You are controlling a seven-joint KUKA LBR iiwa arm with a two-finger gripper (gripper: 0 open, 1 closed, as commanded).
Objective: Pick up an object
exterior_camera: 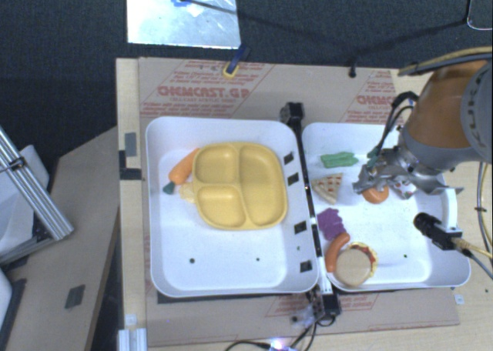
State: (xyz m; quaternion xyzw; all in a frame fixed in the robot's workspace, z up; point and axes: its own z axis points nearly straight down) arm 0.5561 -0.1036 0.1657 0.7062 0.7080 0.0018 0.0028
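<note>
1. A flat green piece (339,160) lies near the far wall of the right bin (439,265).
2. A pizza-slice toy (328,186), tan with red dots, lies just in front of it.
3. A small orange round object (377,195) sits directly under the gripper (375,182).
4. A purple piece (332,222) lies near the bin's left wall.
5. A hot dog (335,251) touches a burger (354,265) at the near left corner.
</note>
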